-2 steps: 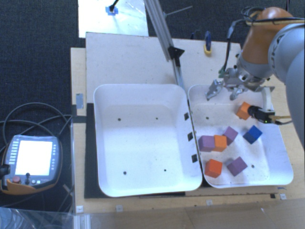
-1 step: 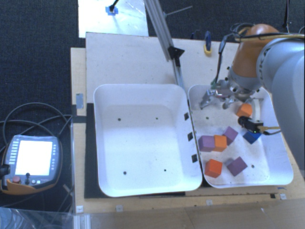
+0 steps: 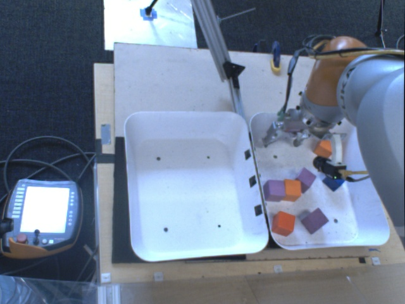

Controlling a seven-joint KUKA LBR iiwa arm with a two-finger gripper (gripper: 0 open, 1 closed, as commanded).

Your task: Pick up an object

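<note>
The right bin (image 3: 372, 232) holds several small blocks. A purple block (image 3: 274, 190) touches an orange block (image 3: 293, 189), with another purple block (image 3: 306, 178) just behind them. Nearer the front lie an orange block (image 3: 284, 223) and a purple block (image 3: 314, 220). An orange block (image 3: 323, 148) and a blue block (image 3: 333, 183) sit toward the right, partly hidden by cabling. My gripper (image 3: 288, 133) hangs over the bin's back left part, above and behind the blocks, with nothing visibly in it.
The left bin (image 3: 136, 170) stands beside the right one, their walls meeting in the middle. A slanted metal pole (image 3: 212, 33) crosses the back of the bench. A teach pendant (image 3: 41, 217) lies off the bench at the left.
</note>
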